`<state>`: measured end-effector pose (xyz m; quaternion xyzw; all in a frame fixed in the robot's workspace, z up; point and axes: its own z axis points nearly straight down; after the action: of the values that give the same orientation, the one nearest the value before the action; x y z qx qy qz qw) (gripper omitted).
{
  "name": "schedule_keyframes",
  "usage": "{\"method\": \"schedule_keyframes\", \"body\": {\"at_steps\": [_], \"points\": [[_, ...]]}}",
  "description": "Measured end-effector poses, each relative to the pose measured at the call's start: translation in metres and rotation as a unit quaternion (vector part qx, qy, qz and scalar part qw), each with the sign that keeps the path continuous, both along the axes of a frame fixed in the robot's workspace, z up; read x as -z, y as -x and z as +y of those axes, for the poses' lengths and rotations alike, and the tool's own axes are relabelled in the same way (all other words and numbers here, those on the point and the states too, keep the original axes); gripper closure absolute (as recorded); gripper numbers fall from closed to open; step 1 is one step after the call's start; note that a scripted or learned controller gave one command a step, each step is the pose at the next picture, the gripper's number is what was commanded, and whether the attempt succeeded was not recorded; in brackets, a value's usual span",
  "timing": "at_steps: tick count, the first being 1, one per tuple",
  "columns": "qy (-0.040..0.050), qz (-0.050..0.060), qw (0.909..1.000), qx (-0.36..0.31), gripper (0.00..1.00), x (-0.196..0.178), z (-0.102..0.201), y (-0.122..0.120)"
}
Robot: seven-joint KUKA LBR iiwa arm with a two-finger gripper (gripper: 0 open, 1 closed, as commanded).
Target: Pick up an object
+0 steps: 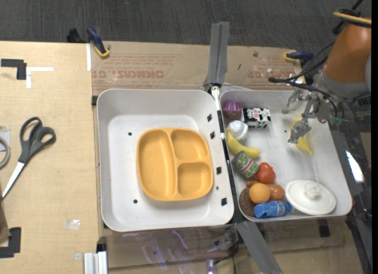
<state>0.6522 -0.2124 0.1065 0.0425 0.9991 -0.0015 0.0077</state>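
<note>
While two bins [162,98], one yellow tray [175,164]

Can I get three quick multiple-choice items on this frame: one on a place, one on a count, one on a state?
1. Where is the yellow divided plate?
A. left bin
B. right bin
C. on the bench by the scissors

2. How many compartments does the plate have?
A. two
B. three
C. four

3. Where is the gripper?
A. over the left bin
B. over the right bin, above a small yellow piece
C. over the scissors

Answers:
1 A: the plate lies in the left bin.
2 B: one long section and two smaller ones.
3 B: it hangs in the right bin just above the small yellow piece.
</note>
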Motion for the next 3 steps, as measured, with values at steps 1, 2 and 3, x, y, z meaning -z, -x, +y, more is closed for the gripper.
{"method": "schedule_keyframes", "body": {"at_steps": [1, 2, 3], "points": [[0.001, -0.004, 1.0, -0.001, 1.0, -0.011, 0.0, -0.002], [0.0009, -0.003, 1.0, -0.001, 0.0, -0.011, 0.001, -0.002], [-0.0016, 0.003, 0.9989, 0.047, 0.0, 0.012, -0.007, -0.005]]}}
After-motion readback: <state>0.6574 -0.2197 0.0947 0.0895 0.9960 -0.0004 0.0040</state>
